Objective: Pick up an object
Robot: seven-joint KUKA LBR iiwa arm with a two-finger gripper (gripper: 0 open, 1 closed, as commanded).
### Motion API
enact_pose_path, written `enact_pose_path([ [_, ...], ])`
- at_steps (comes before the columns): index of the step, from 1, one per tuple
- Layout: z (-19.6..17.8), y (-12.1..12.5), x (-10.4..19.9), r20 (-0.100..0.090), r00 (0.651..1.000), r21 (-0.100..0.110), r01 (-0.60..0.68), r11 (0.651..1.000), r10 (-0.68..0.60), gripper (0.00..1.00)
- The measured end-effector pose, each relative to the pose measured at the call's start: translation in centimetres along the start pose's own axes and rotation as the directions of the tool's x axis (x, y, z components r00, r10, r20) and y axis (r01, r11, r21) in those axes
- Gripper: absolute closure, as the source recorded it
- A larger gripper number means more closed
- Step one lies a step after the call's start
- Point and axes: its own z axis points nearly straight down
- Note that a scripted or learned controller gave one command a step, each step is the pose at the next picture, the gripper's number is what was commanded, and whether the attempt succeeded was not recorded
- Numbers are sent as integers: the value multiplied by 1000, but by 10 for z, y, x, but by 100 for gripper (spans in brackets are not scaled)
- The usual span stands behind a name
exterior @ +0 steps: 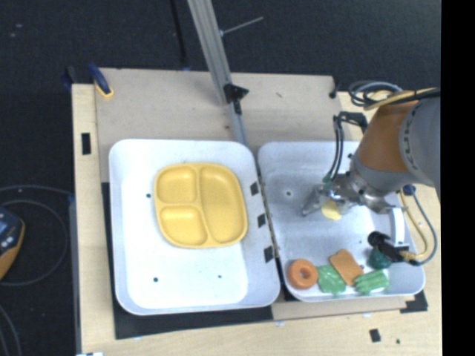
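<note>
Claw (324, 202) low in the right bin (297, 162), fingers spread, pointing left. Small yellow piece (332, 212) just beside the fingertips, toward the near-right, possibly touching one finger; too blurred to say whether between them, so not counted as held. Long axis of the piece unclear. Further toward the near rim: orange ring (302, 273), green lump (329, 280), tan block (346, 264), another green piece (371, 280), all well apart from the claw. Left bin (133, 273) on the tabletop (185, 102) with a yellow divided plate (200, 204). Nothing blocking the short reach.
</note>
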Motion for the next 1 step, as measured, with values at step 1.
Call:
enact_pose_path([
  [1,-16,3,-2,2,1000,-9,-4,1000,4,100],
])
